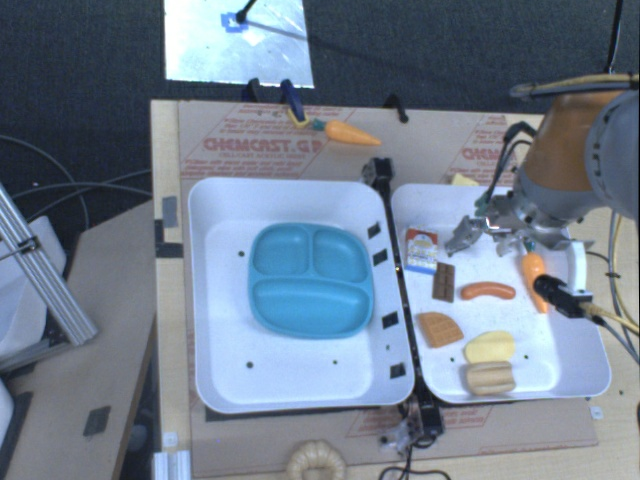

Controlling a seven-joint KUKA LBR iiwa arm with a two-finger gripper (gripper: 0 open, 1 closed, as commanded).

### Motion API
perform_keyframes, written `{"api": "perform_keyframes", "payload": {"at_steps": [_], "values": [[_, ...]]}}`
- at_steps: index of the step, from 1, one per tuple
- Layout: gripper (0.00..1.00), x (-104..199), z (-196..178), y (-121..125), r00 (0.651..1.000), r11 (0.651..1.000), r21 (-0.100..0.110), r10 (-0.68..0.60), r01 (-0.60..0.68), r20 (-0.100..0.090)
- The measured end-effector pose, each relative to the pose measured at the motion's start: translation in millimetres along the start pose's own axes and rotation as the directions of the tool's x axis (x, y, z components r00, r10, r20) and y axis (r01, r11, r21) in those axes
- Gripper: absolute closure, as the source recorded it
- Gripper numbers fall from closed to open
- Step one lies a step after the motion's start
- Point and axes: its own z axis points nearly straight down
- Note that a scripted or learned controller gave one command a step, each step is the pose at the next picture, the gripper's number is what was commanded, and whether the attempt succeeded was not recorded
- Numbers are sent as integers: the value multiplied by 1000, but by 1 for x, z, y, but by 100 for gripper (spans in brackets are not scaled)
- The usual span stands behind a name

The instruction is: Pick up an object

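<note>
My gripper (490,240) hangs over the back of the right bin (590,368), open, with nothing between its fingers. Below and to its left lie a small red and white carton (421,249) and a dark brown bar (444,281). A reddish sausage (487,291) lies just in front of the gripper, and an orange carrot-like piece (534,268) to its right. Nearer the front are a brown toast slice (439,328), a yellow potato (489,347) and a tan bread roll (489,377).
The left bin (215,368) holds a blue divided plate (309,278). An orange carrot (345,133) lies on the bench behind the bins. A yellow scrap (463,179) sits at the right bin's back rim. A black divider with clips (393,288) runs between the bins.
</note>
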Motion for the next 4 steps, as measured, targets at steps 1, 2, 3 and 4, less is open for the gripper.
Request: {"api": "perform_keyframes", "payload": {"at_steps": [1,2,3,4], "values": [[0,0,50,1,1000,1000,-3,2,-2,0],[100,0,37,2,1000,1000,-9,2,-2,2],[100,-1,-6,7,1000,1000,-7,-1,1,1],[100,-2,-70,14,1000,1000,-11,-3,3,2]]}}
